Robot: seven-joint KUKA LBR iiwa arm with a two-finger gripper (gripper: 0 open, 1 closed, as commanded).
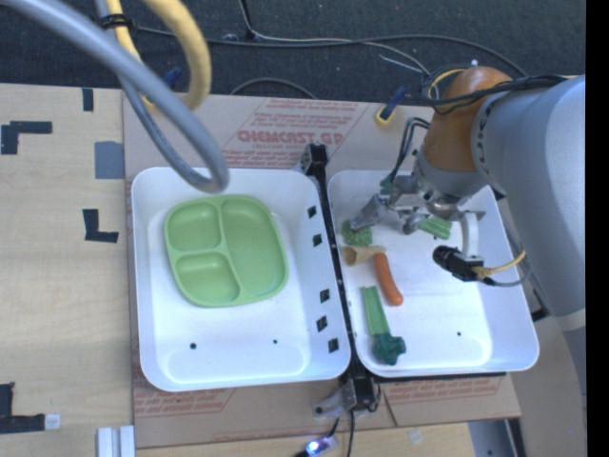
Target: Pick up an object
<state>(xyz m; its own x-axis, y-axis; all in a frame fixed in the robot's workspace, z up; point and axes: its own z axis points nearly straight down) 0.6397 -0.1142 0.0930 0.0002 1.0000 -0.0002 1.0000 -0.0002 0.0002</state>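
Observation:
My gripper (385, 219) hangs over the back part of the right bin (476, 350), with its two grey fingers spread apart and nothing visible between them. Just below it lie a small green piece (357, 238) and a tan piece (364, 253). An orange carrot-like stick (387, 280) lies toward the bin's middle. A long green stalk with a dark bushy end (379, 324) lies near the front left. Another green piece (437, 228) peeks out beside the gripper's right side, partly hidden by it.
The left bin (190, 355) holds a green divided plate (226, 251). A black divider with clips (328, 255) runs between the bins. A grey hose and a yellow hose (181, 27) cross the top left. The arm's body (533, 179) covers the right bin's far right side.

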